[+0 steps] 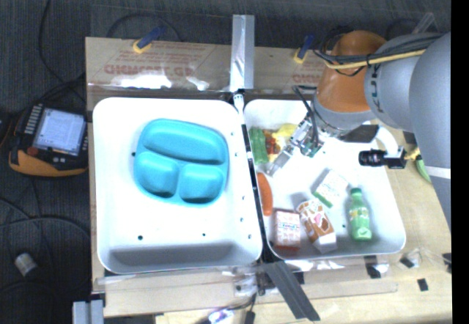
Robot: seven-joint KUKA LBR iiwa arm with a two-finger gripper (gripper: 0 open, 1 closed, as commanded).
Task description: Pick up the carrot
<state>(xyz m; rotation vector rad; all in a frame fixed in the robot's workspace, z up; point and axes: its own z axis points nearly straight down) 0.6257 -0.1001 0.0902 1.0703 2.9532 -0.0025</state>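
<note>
The left bin [110,242] holds a blue sectioned tray [179,161]. The right bin [392,231], taken here as the landmark, carries the clutter. The arm [410,88] reaches over that bin's far right corner, and its gripper [282,161] hangs above the bin's far left part; whether the jaws are wide or narrow cannot be told. The carrot [265,193] lies against the bin's left wall, about midway along it, long axis running along that wall. It sits just nearer the camera than the gripper and a little leftward, apart from it. A green bottle [358,215] and small cartons [304,226] occupy the bin's near side.
</note>
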